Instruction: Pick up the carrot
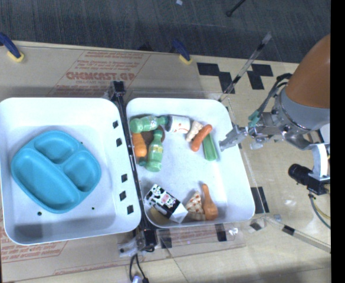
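The arm (pixel 305 93) reaches in from the right, and its gripper (pixel 230 139) hangs at the right rim of the right bin (pixel 234 175), just beside a green vegetable piece (pixel 210 148); whether the gripper is open or closed cannot be told at this angle, and nothing is seen held in it. The carrot (pixel 140 146) lies in the right bin's upper left part, close to the wall shared with the left bin (pixel 7 158), touching a green bottle (pixel 155 151). An orange sausage-like piece (pixel 200 137) lies nearer the gripper. A black-and-white carton (pixel 162 200) sits near the front edge. The left bin holds a blue divided plate (pixel 54 168).
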